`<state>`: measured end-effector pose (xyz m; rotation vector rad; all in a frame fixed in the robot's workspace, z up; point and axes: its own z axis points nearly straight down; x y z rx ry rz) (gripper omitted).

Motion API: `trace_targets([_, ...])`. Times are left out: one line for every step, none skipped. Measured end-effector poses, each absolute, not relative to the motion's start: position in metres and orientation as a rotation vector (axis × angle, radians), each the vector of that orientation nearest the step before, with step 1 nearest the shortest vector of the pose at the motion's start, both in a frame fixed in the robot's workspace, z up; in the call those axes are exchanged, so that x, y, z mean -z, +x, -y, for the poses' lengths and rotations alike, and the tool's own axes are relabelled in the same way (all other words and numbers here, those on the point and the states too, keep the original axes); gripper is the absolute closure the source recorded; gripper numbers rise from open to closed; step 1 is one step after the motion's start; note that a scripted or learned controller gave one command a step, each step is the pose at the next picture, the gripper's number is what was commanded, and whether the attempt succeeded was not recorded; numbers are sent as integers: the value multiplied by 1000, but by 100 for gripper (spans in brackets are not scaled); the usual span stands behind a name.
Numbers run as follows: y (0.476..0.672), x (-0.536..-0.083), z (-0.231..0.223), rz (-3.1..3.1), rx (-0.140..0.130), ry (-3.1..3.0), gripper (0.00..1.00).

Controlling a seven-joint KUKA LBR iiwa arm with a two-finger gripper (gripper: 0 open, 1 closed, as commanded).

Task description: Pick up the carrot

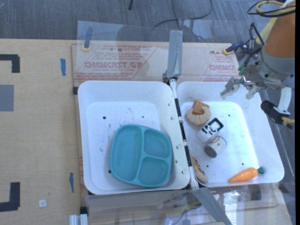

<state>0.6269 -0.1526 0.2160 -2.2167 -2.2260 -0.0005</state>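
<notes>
Arm (280, 36) is showing a broad orange band over a grey wrist section. Yellow and black cables are looping around its top, with blue clips on the side. End effector (240, 87) is showing pale grey metal fingers under dark brackets.

A robot lab: taped plywood bench (37, 139), two white bins (93, 97), trailing cables (187, 3)

Teal divided plate (140, 156), perhaps pastry (198, 113)
</notes>
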Motion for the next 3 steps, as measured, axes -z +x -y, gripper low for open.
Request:
trace_targets([556, -133, 169, 2213, 0, -2230, 0])
trace_targets([503, -88, 188, 2293, 8, -2157, 0])
trace_targets([486, -90, 216, 2269, 25, -2176, 0])
